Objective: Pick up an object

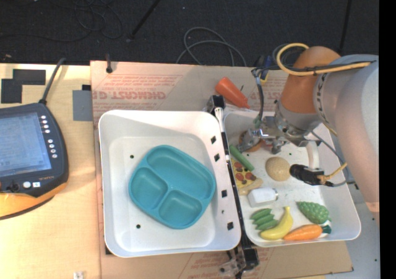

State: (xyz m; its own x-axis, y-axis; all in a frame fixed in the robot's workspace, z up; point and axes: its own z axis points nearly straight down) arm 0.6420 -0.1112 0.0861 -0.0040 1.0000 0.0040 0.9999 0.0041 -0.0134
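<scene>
The bench carries two white bins: the left bin [117, 148] and the right bin [346, 222]. In the left bin lies one teal divided plate [171, 186] with three compartments. The right bin holds one banana [279, 225], one carrot [304, 232], one bunch of green pea pods [262, 217], one knobbly green vegetable [313, 211], one beige potato-like lump [278, 168], one white block [262, 195] and one pizza slice [244, 179]. One orange cone-shaped piece [232, 91] lies outside the bins. One tablet-like device [28, 148] sits at the far left.
</scene>
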